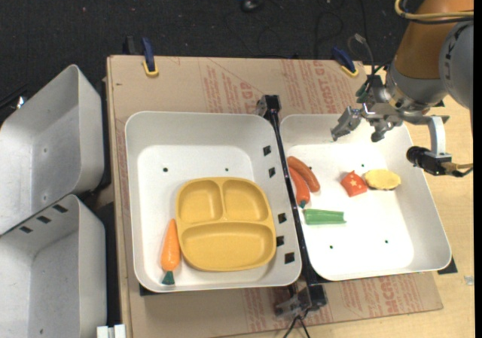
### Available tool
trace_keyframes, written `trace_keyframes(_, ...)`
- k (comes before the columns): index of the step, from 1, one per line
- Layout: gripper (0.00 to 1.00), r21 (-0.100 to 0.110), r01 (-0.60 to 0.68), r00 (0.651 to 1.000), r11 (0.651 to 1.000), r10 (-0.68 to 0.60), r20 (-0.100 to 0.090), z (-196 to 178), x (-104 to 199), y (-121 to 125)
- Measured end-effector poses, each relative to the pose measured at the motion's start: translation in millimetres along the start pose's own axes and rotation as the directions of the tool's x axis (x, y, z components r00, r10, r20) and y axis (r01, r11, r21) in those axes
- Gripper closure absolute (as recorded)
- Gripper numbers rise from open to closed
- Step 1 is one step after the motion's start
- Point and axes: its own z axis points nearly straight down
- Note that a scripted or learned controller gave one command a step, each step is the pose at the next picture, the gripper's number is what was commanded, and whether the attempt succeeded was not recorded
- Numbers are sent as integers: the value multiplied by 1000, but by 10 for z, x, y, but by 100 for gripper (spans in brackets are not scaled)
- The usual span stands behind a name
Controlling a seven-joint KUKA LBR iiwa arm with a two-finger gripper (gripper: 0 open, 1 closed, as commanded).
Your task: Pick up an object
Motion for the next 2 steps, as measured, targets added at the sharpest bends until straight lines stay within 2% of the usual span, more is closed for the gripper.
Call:
trace_keyframes(1,0,1,-1,1000,1000,1,0,606,48,-81)
trace_keyframes(2,0,-3,0,1000,1000,0,1,998,54,-86)
